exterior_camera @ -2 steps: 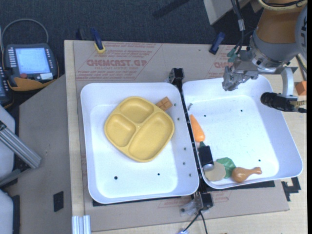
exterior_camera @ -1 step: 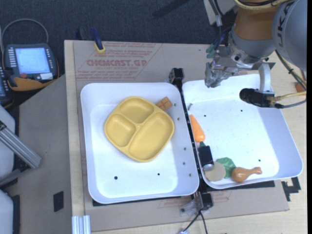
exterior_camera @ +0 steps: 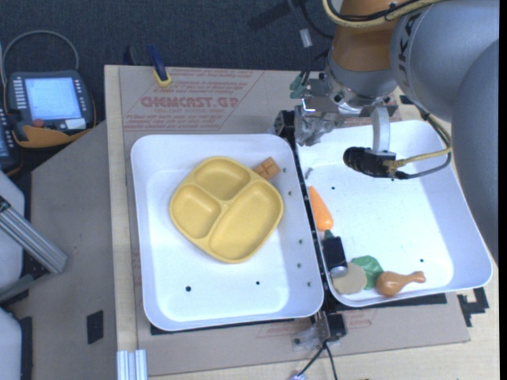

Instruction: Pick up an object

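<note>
I have two white bins side by side on the counter. The left bin holds a yellow divided plate lying flat near its middle, and a small brown block touching the plate's upper right rim. The right bin holds an orange carrot lying against its left wall, pointing along the divider. Below the carrot, a black block also lies along that wall. In the near left corner there is a cluster: a pale round piece just under the black block, a green piece beside it, and a brown drumstick with its thin end pointing right. The pincer hangs at the far end of the wall the bins share, about over the right bin's far left corner. From this angle I cannot tell whether it is spread or pressed together, and I see nothing caught in it. The carrot is the nearest piece, a little nearer the camera along the same wall; the brown block lies close too, just across the divider. Everything in the right bin hugs the left wall or the near corner, so its middle and right side are bare white floor. The left bin has bare floor all around the plate.
</note>
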`<action>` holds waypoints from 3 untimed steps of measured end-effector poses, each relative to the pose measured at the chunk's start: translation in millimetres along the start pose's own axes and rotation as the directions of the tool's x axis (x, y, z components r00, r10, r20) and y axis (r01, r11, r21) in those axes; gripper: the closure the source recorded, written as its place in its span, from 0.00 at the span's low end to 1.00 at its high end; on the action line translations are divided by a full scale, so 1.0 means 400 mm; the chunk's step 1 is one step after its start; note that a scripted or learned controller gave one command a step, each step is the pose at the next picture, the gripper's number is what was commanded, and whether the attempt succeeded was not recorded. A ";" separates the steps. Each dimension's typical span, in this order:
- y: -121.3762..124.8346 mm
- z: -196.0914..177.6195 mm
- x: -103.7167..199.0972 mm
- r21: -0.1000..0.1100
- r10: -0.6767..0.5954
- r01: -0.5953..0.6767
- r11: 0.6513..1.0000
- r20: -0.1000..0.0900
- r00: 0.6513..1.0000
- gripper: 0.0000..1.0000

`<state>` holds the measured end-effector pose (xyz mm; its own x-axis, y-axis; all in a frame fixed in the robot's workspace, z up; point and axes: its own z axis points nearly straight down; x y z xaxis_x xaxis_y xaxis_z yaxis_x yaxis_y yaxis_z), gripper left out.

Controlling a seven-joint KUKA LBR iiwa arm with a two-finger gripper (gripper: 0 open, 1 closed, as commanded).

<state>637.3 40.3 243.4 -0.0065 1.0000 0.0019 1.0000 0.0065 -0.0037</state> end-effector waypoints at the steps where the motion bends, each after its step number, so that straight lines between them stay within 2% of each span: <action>1: 0.001 0.061 0.112 0.000 0.003 -0.003 1.000 0.002 1.000 1.00; 2: 0.020 0.069 0.119 -0.005 0.005 -0.005 1.000 0.002 1.000 1.00; 3: 0.020 0.068 0.120 -0.005 0.005 -0.005 1.000 0.002 1.000 0.00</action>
